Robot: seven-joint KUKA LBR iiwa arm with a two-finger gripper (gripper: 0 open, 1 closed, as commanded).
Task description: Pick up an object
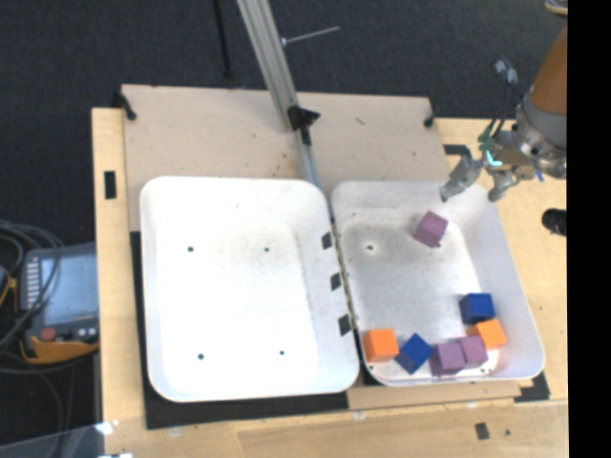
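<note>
This was a robotics lab or test cell rather than any home or shop. A plain wooden bench (286, 141) stood on dark carpet and bore two shallow white bins (239, 284), held in place by small black clips. An aluminium mast (267, 46) rose from the far side of the bench. At the left edge sat a handheld control pendant (59, 294) with its cables (14, 246) coiled beside it.

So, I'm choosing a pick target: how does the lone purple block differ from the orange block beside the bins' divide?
The lone purple foam block sits tilted, apart from the others, up near the gripper. The orange foam block sits flat at the bin's near edge, beside a blue block. Both look similar in size.
</note>
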